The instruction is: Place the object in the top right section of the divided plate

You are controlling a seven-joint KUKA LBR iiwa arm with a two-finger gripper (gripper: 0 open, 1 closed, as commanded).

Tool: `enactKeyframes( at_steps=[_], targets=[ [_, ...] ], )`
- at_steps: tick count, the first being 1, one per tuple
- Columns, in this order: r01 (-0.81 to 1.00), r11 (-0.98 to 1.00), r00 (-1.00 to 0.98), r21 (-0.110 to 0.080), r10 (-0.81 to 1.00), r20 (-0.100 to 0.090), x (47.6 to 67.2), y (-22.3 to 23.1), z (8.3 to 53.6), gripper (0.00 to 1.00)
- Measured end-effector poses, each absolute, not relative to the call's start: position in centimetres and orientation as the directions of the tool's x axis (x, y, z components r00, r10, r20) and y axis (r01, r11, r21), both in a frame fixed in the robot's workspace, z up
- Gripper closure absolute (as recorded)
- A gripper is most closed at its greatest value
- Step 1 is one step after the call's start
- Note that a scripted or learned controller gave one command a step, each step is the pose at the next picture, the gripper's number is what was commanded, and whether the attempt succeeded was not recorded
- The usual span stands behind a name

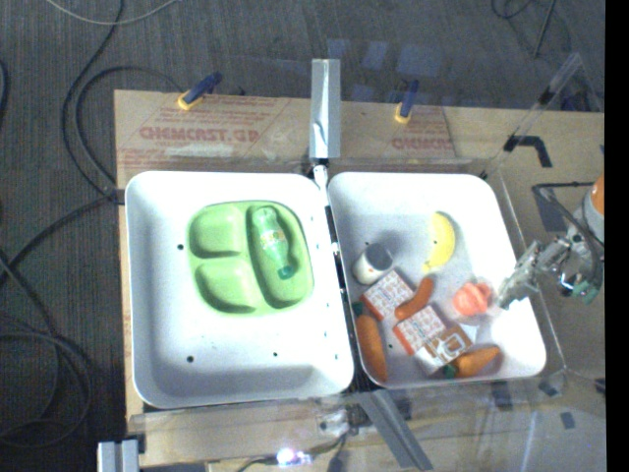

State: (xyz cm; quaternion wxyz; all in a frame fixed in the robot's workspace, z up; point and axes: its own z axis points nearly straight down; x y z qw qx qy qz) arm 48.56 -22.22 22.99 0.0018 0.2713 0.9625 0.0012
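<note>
A green divided plate [216, 254] lies in the left bin. A green bottle [274, 243] rests in its right-hand section, lying lengthwise. My gripper [526, 275] hangs over the right rim of the right bin, well away from the plate and next to a pink-red object [471, 299]. I see nothing between its fingers. The arm comes in from the right edge of the view.
The right bin [491, 200] holds a banana [442, 240], a small grey-and-white cup [373, 261], a sausage [416, 298], two carrots [371, 347] [476, 361] and patterned boxes [388, 291] [430, 334]. A metal divider post [324, 116] stands behind the bins. Clamps hold the board's far edge.
</note>
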Motion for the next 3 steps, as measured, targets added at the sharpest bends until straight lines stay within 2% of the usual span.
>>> enactKeyframes(
  at_steps=[1, 3],
  targets=[
    [0.522, 0.853, -0.853, 0.003, 0.522, -0.002, 48.55, -22.21, 22.97, 0.00],
    [0.522, 0.853, -0.853, 0.003, 0.522, -0.002, 48.54, -22.21, 22.97, 0.00]
  ],
)
